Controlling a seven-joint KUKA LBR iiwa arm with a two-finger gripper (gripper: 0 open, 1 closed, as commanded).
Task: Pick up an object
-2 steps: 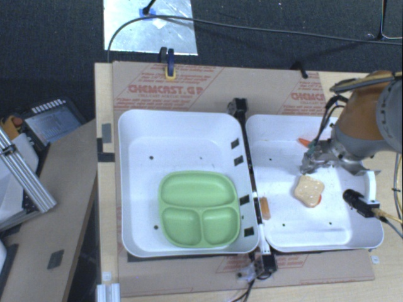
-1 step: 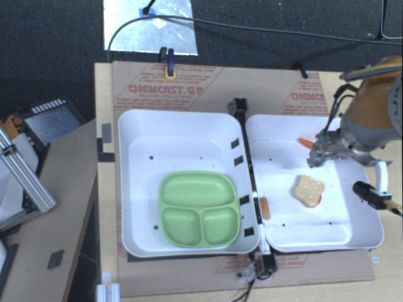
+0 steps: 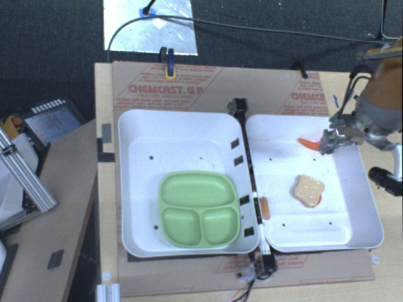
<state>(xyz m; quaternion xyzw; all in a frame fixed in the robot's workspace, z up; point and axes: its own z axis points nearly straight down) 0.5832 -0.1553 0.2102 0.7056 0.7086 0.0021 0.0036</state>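
End effector (image 3: 329, 145) positioned low in the right bin (image 3: 359, 228), at the orange object (image 3: 308, 143).

The arm enters from the right edge; its orange band sits above the wrist, and the end effector reaches the upper right area of the right bin. The tip lies just beside or touching the right end of the orange object; contact cannot be confirmed, and whether the tip is spread or pressed together cannot be told at this resolution. The orange object lies flat on the bin floor near the far wall. A tan, bread-like item (image 3: 308, 190) with a red edge rests near the centre of the same bin, well apart from the end effector. The left bin (image 3: 135, 168) contains a green three-compartment tray (image 3: 198, 207) near its front wall. Both bins sit side by side on the tabletop (image 3: 104, 106).
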